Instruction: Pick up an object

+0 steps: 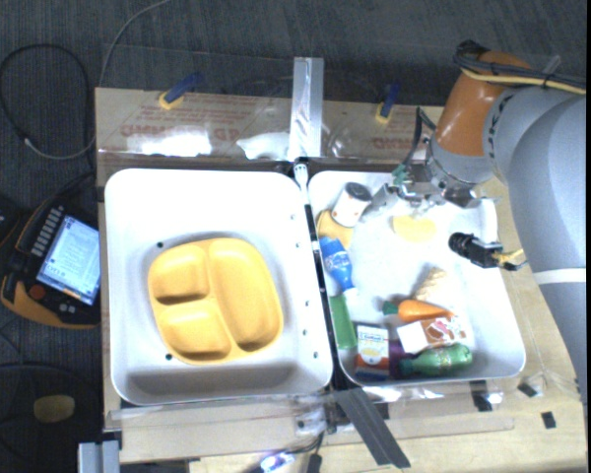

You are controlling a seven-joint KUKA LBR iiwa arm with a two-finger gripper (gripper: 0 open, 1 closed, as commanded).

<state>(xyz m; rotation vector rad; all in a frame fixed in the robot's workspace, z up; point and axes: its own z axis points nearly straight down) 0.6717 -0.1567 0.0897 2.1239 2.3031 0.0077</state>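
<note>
My gripper [415,189] hangs over the far end of the right bin [507,313], just above a pale yellow disc [414,229] that lies on the bin floor. Nothing is visibly held. To its left lies a white cup [353,203] on its side. Along the bin's left wall are a yellow object [324,227], a blue bottle [337,264] and a green bottle [342,319]. Nearer the front are a carrot [421,309], a pale cracker [430,282], a white and red box [435,334], a juice carton [371,345] and a dark green bottle [438,360].
The left bin [128,264] holds a yellow divided plate [215,296]. The grey arm [552,195] with its orange band [468,106] comes in from the right over the right bin's far corner. A bare patch of floor [384,264] lies mid-bin.
</note>
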